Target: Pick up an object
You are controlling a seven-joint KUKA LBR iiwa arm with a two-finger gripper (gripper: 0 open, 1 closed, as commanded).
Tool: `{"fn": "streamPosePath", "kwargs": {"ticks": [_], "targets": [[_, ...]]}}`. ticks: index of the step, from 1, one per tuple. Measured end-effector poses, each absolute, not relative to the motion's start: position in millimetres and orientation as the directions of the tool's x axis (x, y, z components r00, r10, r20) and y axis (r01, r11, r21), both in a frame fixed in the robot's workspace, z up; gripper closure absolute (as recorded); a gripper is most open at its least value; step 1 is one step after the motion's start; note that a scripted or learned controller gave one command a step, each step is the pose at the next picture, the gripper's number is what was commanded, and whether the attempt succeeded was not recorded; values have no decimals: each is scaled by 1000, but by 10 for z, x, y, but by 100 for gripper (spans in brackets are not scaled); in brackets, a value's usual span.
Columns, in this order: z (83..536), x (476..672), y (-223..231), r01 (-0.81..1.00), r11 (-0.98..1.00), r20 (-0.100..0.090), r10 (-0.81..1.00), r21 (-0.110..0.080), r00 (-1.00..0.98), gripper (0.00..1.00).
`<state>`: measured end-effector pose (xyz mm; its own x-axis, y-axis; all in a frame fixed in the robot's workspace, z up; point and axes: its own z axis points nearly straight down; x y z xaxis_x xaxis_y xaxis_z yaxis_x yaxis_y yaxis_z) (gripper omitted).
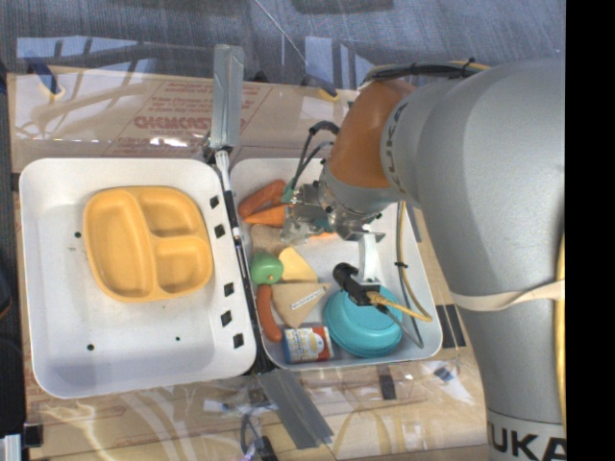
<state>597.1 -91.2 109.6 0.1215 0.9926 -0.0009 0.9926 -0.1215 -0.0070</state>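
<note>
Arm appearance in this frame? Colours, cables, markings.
Bulky rounded grey arm with an orange band above the wrist. Thin dark cables loop beside it. A pale strap crosses the lower link, and white lettering ending in UKA sits at the bottom edge.

Two white bins sit side by side on some cardboard (144, 113). The left bin (48, 353) just has a yellow divided plate (147, 241) lying flat in it, up toward the far end. The right bin (426, 339) is packed: two carrots (261, 201) at the far left corner, a green round fruit (266, 269) against the left wall, and a yellow cheese wedge (299, 263) right beside it. There's a red sausage (268, 313) below the fruit, a tan wedge (296, 303) next to it, a small can (306, 344) lying at the near wall, and a teal bowl (363, 328) beside the can. The grey arm (480, 181) comes in from the right, orange band (360, 152) over the bin, with the gripper (309, 214) down just beside the carrots.
</note>
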Motion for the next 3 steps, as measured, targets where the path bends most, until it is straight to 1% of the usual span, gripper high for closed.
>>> {"fn": "streamPosePath", "kwargs": {"ticks": [1, 2, 3], "targets": [[1325, 6033, -948, 977, -215, -1, 977, -3, 215, 100], [1928, 6532, -381, 835, -550, 1, 835, -1, 550, 100], [2286, 6506, -527, 536, -844, -2, 536, -2, 844, 100]]}}
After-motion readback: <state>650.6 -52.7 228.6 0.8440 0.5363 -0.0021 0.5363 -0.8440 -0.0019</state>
